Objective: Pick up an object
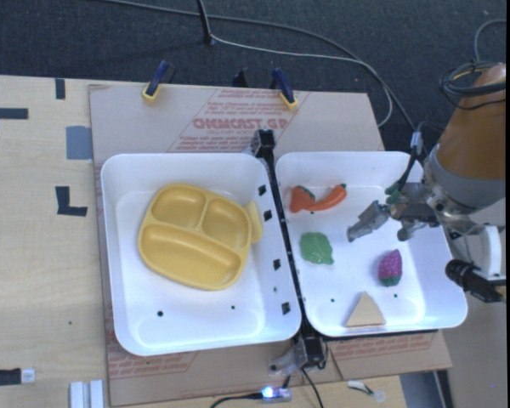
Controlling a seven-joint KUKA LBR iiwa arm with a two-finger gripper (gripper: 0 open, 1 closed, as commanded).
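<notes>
Orange pepper [318, 199] lies crosswise (stem rightward).

even, soft overhead light, bright on the white bins [119, 228]; faint shadows, no harsh glare, slightly grainy and soft throughout.

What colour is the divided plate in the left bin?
Yellow, the divided plate in the camera view.

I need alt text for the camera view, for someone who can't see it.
A grey robot arm's open pincer hovers over the right white bin, which holds an orange pepper, green lettuce, purple grapes and a tan wedge. The left bin holds a yellow divided tray.
</notes>
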